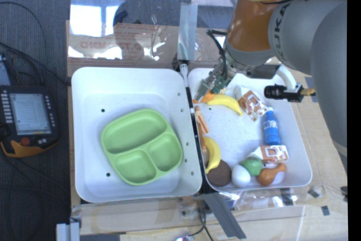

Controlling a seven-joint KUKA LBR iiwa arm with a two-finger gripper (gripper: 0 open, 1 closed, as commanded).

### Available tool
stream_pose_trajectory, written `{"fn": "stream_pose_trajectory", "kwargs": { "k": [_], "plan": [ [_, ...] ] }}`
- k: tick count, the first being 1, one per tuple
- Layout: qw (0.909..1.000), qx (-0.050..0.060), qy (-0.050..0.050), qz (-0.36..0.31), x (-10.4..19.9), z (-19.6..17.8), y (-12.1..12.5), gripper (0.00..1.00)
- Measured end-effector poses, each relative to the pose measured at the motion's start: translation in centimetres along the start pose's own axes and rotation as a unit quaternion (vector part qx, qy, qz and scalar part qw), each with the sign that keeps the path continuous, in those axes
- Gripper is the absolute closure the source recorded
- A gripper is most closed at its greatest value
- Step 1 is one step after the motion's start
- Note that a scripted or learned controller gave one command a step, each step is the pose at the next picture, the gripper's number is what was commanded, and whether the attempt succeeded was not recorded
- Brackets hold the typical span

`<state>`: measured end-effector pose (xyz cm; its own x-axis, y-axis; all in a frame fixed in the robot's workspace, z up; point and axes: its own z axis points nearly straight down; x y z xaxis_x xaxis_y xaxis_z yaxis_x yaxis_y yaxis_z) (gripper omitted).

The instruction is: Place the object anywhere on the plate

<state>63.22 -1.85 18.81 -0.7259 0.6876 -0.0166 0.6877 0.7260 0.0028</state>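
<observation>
1. My gripper (213, 86) hangs low over the far left corner of the right bin (302, 169), just above the upper banana (225, 103). Whether it is parted or closed I cannot tell from up here (too small and dark at the tip).

2. Nothing visibly sits in my grasp, so I claim no hold.

3. Around me: a snack packet (252, 105) near the banana, a blue bottle (271, 127) beyond it, a second banana (212, 153) along the bin's left wall.

4. At the near edge, a brown ball (220, 173), a white egg (241, 176), a green piece (252, 166) and a drumstick (271, 174) huddle together.

5. Across the divider, the green plate (142, 145) lies in the left bin (90, 93), all three compartments bare.

6. My reading: picking is the step in hand; lifting, carrying across and setting down are all left.
</observation>
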Motion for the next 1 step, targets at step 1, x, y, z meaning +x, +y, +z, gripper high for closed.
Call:
{"fn": "stream_pose_trajectory", "kwargs": {
  "k": [1],
  "plan": [
    [0.9978,0.001,0.009,-0.066,9.45,0.29,-0.93,1.0]
  ]
}}
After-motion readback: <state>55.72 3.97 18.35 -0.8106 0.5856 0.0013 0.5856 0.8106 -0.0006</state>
